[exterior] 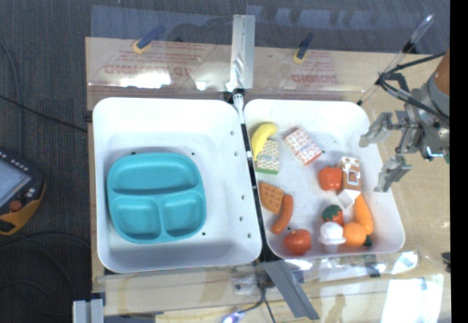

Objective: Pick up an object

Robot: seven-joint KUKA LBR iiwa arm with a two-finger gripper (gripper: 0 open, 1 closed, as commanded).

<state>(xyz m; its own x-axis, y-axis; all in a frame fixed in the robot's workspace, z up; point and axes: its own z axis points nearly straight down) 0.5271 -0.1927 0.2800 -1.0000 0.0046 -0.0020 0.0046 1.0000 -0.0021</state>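
At the frame's right edge, the jaws [385, 153] stood apart and empty over the right bin's [344, 111] rim. Toy food crowded its lower right corner, so closing there risked nudging the carrot [363, 213] or catching two pieces.
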